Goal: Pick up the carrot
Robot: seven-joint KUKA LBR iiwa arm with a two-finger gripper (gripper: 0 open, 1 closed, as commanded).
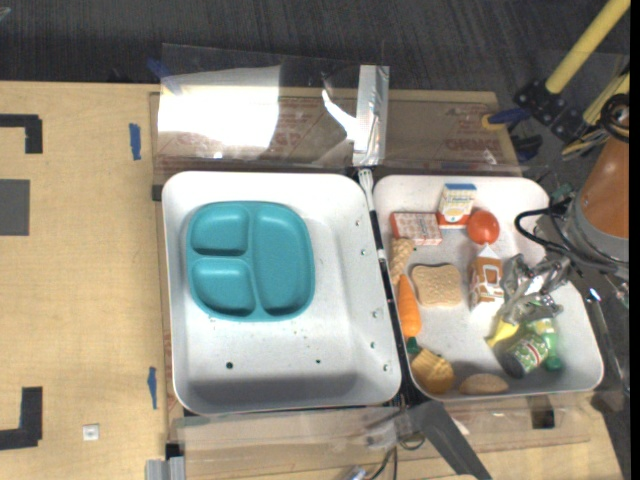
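Nearest camera: tan bread roll (432, 369) and brown oval potato-like piece (486, 383) at near edge of right white bin (590, 373). Orange plastic carrot with green stem (408, 310) lies lengthwise along that bin's left wall, stem toward roll, just left of speckled bread slice (438, 287). Red tomato (483, 227) and small boxes toward far wall. My metal pincer (524, 290) hangs over bin's right half, above yellow-green items (528, 342), well apart from carrot; cannot tell its state. Left white bin (330, 368) bears teal divided plate (250, 259).
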